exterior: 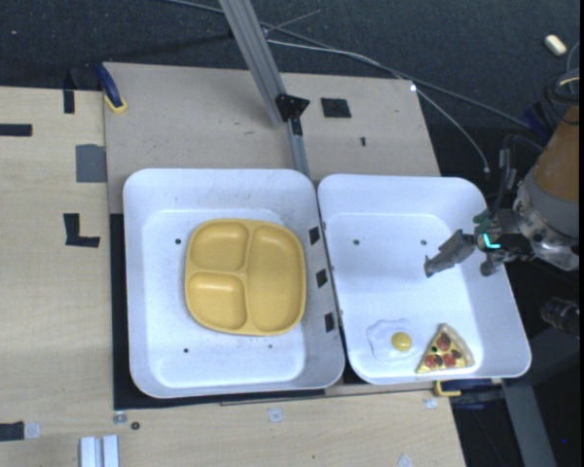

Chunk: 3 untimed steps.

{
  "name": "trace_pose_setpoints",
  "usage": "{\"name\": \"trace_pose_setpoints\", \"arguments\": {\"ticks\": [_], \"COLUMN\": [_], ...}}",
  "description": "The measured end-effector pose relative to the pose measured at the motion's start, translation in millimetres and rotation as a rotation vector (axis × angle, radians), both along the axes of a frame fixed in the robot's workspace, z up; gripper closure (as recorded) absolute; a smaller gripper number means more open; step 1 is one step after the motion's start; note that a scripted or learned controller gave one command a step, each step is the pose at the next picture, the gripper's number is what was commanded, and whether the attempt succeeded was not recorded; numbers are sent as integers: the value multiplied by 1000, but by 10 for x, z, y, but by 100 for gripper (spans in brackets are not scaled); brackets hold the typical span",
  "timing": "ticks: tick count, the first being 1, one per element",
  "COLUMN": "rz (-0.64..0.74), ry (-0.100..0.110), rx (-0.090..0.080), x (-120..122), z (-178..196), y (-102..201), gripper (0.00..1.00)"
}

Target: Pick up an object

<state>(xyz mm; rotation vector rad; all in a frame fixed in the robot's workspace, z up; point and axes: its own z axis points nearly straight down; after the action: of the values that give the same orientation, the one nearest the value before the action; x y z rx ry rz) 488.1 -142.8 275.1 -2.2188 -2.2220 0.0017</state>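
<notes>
My gripper hangs over the right bin, fingers spread, holding nothing. Pizza slice and fried egg lie at its near edge. Best bet: centre over the slice, drop straight, then close.

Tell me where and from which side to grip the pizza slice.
Grip the pizza slice across its two straight edges near the middle, coming straight down. It lies flat in the right bin, so no side edge is exposed. The fried egg sits close to its left, so avoid that side.
</notes>
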Motion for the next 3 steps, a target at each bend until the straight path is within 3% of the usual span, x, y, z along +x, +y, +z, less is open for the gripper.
{"name": "trace_pose_setpoints", "arguments": {"ticks": [1, 3], "rz": [0, -2], "ry": [0, 6], "rx": [0, 1], "x": [0, -21], "z": [0, -1195], "y": [0, -129], "gripper": [0, 0]}}
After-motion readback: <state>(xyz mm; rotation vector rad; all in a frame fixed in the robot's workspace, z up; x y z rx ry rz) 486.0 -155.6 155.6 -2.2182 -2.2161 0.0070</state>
